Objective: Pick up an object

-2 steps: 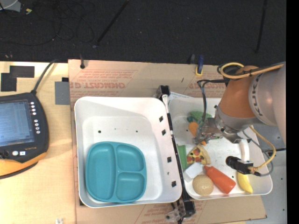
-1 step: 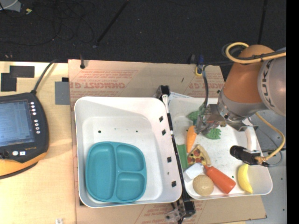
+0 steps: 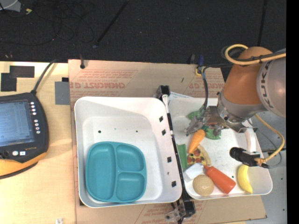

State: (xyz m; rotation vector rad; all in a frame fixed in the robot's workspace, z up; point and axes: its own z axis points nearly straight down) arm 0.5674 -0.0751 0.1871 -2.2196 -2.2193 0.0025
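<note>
My gripper (image 3: 201, 125) hangs low over the back of the right bin (image 3: 261, 183), under the grey and orange wrist. Just in front of it an orange carrot (image 3: 195, 141) lies tilted, its thick end toward the gripper. A green leafy toy (image 3: 214, 134) sits partly under the gripper. Toward the front lie a pizza slice (image 3: 199, 156), a red-orange vegetable (image 3: 220, 179), a beige round object (image 3: 203, 185) and a yellow banana (image 3: 244, 178). I cannot see anything held.
The left bin (image 3: 117, 111) holds a teal divided plate (image 3: 116, 171). A green strip (image 3: 181, 153) and a white piece (image 3: 193, 171) lie by the right bin's left wall. A tablet-like pendant (image 3: 18, 127) rests on the bench at far left.
</note>
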